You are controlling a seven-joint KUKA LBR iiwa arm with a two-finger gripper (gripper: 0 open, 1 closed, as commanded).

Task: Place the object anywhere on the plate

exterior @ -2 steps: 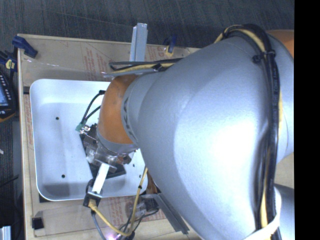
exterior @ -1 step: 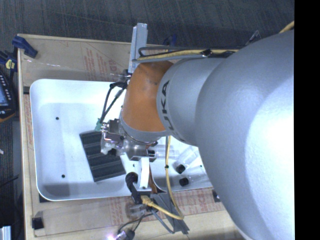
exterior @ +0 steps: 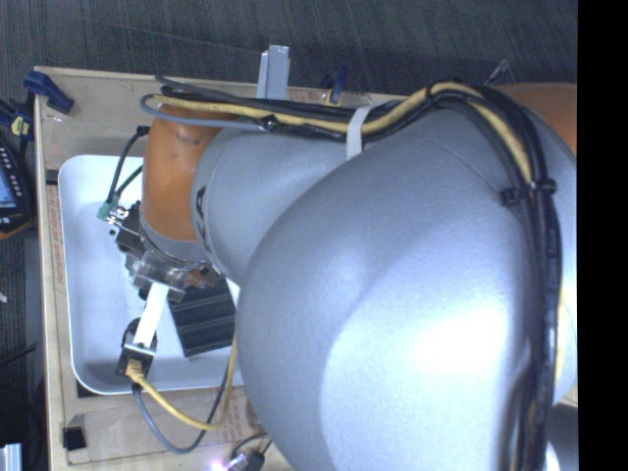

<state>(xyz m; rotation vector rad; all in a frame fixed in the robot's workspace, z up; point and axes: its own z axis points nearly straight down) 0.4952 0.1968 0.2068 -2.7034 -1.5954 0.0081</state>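
Note:
The grey arm (exterior: 392,283) covers most of the camera view and reaches leftward over the left white bin (exterior: 83,263). Its orange band (exterior: 172,175) sits above the wrist near the bin's middle. Below the band, the gripper (exterior: 172,307) hangs low over the bin's near part, with a black block (exterior: 204,324) and a white strip (exterior: 149,324) visible on it. The arm hides the bin floor under and to the right of the gripper, and I see nothing held.
A yellow cable (exterior: 177,415) loops from the gripper across the bin's front rim onto the wooden bench (exterior: 108,430). A blue clamp (exterior: 47,88) sits at the bench's far left corner. A grey post (exterior: 276,70) stands at the far edge.

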